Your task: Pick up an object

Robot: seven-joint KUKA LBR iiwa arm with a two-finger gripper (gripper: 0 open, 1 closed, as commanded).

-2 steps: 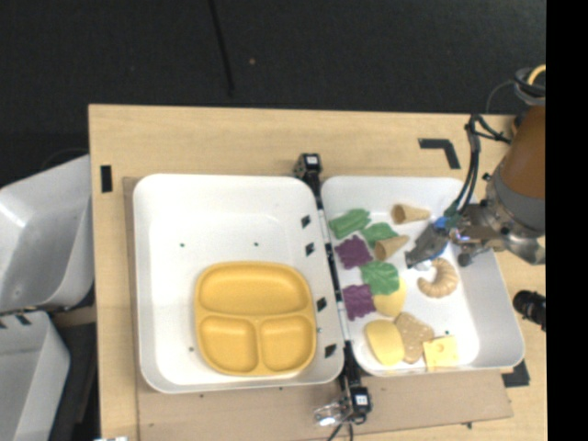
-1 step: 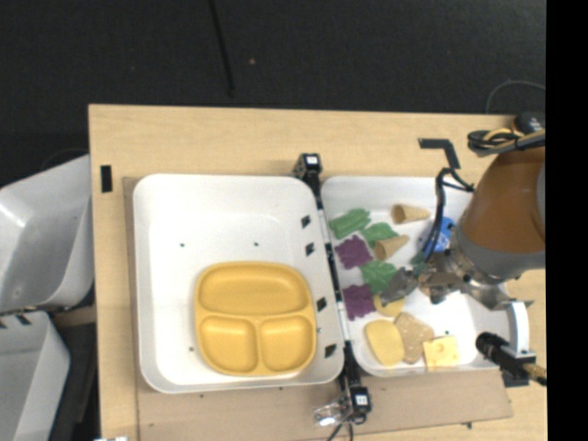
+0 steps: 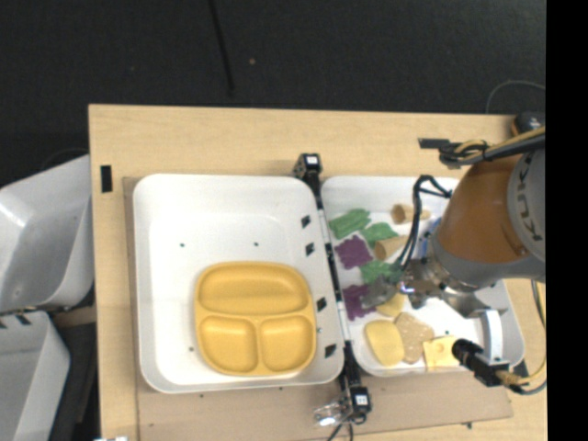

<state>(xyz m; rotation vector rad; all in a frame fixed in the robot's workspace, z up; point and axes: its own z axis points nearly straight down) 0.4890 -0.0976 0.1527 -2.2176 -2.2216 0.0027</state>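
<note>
My tool (image 3: 390,292) is down among the scraps (image 3: 363,246) in the right bin (image 3: 514,338), can't tell if it's gripping anything, next I'd lift and check.

White letters "KU" stand on the arm's (image 3: 501,219) orange band.

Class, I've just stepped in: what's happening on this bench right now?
A grey and orange robot arm reaches in from the right, its claw low over the right bin, among small green, purple and tan pieces. Whether it has hold of one cannot be seen. The left bin holds a yellow divided tray, untouched.
</note>
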